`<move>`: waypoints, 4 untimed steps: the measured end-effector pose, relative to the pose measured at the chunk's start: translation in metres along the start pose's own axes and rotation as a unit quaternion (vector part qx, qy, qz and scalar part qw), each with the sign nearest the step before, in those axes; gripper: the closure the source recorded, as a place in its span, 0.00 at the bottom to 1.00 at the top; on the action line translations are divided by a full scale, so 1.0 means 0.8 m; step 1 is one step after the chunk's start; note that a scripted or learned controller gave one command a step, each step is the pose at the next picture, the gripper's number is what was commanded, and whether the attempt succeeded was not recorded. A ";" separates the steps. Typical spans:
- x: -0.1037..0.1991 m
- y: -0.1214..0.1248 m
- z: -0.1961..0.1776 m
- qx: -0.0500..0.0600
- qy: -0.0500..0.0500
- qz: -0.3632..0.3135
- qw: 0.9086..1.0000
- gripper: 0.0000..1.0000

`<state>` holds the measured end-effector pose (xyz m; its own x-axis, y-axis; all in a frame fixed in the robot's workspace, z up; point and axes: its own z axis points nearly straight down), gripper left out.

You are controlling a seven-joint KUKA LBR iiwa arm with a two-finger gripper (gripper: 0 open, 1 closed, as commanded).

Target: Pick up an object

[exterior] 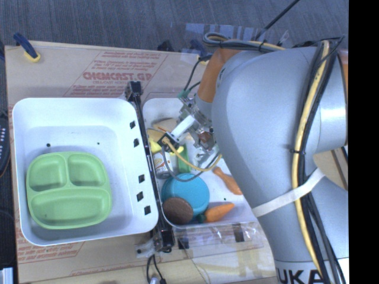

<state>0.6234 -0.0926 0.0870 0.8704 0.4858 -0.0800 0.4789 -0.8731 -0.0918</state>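
Bulk of the grey arm (272,135) covers the right bin's (155,108) far side, hiding much of its contents, and its gripper (172,139) hangs low over a yellow object (157,142) near the bin's left wall; whether it grips anything cannot be told. Left bin (23,114) holds a green divided plate (68,189) with open floor around it. Near the right bin's front edge crowd a blue bowl (188,191), a brown ball (177,210) and an orange carrot (218,210).
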 end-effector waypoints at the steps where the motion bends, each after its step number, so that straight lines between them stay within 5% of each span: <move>1: -0.109 -0.046 0.009 -0.048 0.028 -0.158 0.986 0.00; 2: -0.061 -0.031 0.003 -0.047 0.029 -0.177 0.983 0.00; 3: -0.063 -0.032 -0.008 -0.044 0.026 -0.182 0.982 1.00; 4: -0.069 -0.107 -0.119 -0.048 0.032 -0.154 0.986 1.00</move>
